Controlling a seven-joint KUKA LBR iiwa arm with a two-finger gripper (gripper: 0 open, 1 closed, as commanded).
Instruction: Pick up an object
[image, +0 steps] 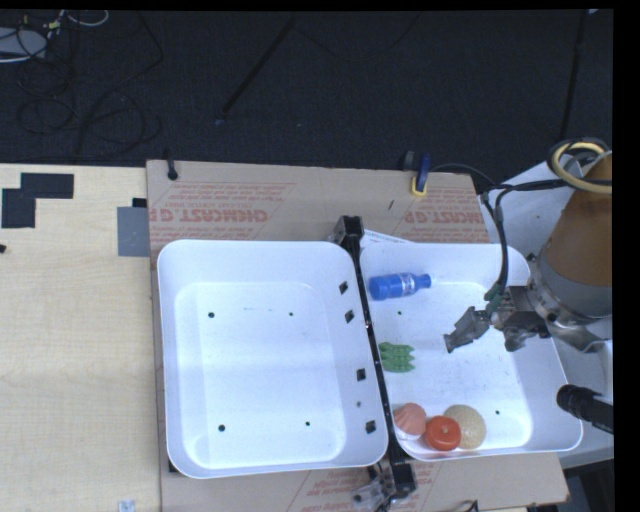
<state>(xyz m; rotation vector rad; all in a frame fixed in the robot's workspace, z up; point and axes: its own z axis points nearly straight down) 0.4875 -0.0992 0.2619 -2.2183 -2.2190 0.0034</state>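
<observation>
The tool (468, 331) hangs over the right-hand bin (520, 400), reaching in from the right, its dark fingers spread apart with nothing between them; it sits above bare white floor near the middle of that bin. No single object is named by the task, so the nearest candidate matters most. From the tool, the closest thing is the small green object (397, 357), which lies to the left and a little nearer the camera, close against the dark divider between the two bins. Its long axis runs roughly left to right across the view, so a grasp would probably want the fingers closing across its short side. Up and to the left of the tool lies the blue bottle (399, 286), on its side near the far wall of the same bin, long axis also roughly left to right, with the cap end pointing toward the right. Farther off, toward the near edge of the bin, three rounded items cluster together: a pinkish one (409, 418) by the divider, a red one (442, 433) touching it, and a pale tan one (465, 425) just to the right. I judge the green object the shortest reach, though its place beside the divider could crowd one finger. The left-hand bin (190, 300) has no part in this move.
</observation>
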